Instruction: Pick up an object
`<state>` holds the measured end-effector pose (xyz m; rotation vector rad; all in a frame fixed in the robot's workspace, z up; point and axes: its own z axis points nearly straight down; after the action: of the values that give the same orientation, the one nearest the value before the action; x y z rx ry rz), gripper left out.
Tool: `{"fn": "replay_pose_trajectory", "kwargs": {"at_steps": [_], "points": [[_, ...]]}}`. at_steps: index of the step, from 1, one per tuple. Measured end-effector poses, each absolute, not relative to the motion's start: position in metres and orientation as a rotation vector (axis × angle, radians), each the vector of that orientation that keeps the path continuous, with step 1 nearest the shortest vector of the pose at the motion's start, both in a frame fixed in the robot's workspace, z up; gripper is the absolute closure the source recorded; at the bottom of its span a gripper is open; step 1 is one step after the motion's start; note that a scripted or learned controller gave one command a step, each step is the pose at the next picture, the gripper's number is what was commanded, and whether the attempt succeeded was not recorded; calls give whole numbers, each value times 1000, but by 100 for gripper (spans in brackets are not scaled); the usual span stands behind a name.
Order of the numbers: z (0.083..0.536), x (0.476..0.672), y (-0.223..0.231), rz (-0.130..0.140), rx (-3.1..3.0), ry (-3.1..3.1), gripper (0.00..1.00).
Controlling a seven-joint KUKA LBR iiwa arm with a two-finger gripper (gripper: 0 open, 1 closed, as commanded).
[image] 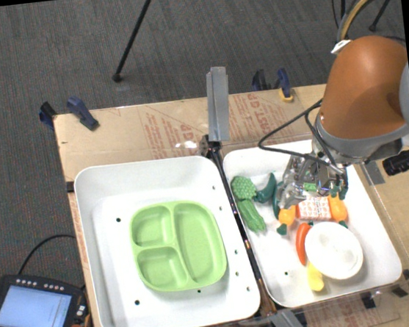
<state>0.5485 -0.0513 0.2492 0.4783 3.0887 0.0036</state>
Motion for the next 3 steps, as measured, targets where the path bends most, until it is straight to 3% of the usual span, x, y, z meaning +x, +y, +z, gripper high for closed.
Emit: {"fn": "replay_pose_trajectory", "kwargs": {"at_steps": [1, 2, 3], "points": [[242, 546, -51, 1, 481, 3105, 0], [85, 565, -92, 1, 532, 3099, 0], [87, 526, -83, 1, 758, 3052, 0]]}}
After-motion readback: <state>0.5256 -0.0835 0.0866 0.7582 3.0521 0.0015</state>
